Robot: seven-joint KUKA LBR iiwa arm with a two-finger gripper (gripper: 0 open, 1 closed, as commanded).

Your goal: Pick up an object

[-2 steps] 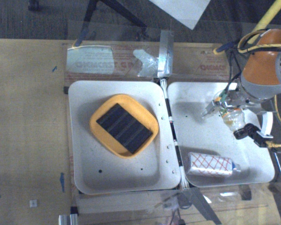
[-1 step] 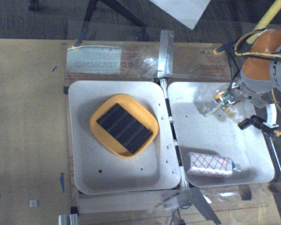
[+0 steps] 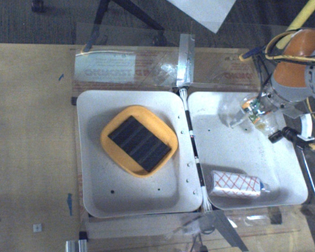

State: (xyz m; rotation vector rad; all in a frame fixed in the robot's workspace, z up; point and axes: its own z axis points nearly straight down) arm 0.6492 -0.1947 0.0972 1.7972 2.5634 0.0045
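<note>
1. Two white bins side by side on the desk [image 3: 26,140], so things can be lifted out of either one.
2. Lying flat in the middle of the left bin [image 3: 89,193]: a yellow pad with a dark top [image 3: 139,140].
3. Near the front edge of the right bin [image 3: 289,188]: a white packet with red criss-cross lines [image 3: 236,184], well apart from the gripper.
4. Low over the far right corner of that bin: the gripper [image 3: 254,109], close to something see-through [image 3: 232,115]. Cannot tell how far open, or if anything is held.

Orange pad [image 3: 139,140], checked packet [image 3: 236,184]
</note>
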